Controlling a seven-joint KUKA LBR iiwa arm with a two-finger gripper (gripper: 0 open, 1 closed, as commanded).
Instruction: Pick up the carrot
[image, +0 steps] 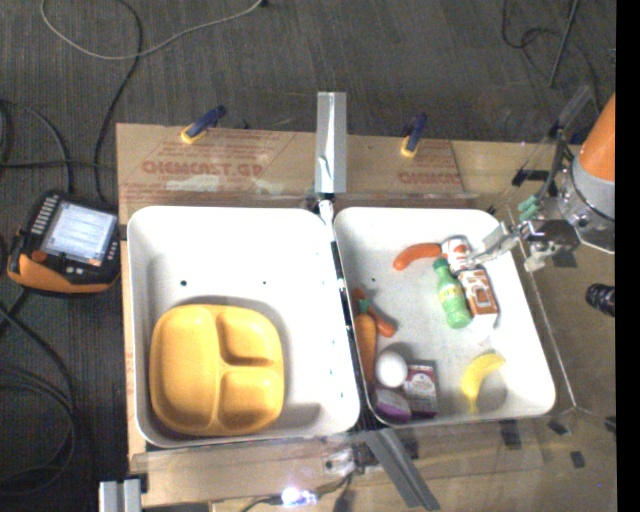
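The carrot is orange with a green top and lies lengthwise against the left wall of the right bin, leafy end toward the back. My gripper hangs over the bin's far right corner, just above a small printed carton and well to the right of the carrot. The view does not show anything held in it. The arm with its orange band comes in from the right edge.
An orange-red sausage-shaped toy, green bottle, banana, white egg, purple item and small box share the right bin. A yellow divided plate lies in the left bin.
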